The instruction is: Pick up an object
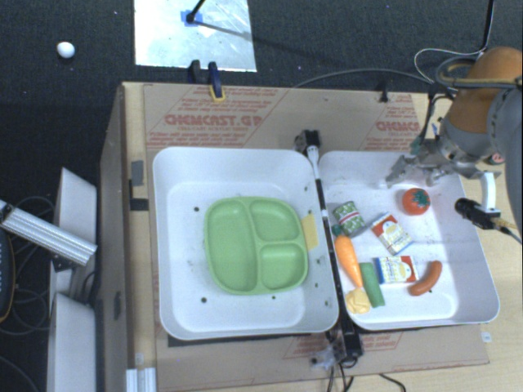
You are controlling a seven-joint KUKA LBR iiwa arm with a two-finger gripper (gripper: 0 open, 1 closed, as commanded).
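Nearest the camera lies a yellow toy (357, 301) by the right bin's (470, 305) front wall, while the jaws (417, 167), spread open and holding nothing, hang over the bin's far end beside a round red tomato (415, 201), with the smooth tapered carrot (348, 260) pointing its green tip away.

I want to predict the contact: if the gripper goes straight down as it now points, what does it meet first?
Probably the bare floor of the right bin, just left of the tomato. The gripper hangs above that corner; depth is unclear.
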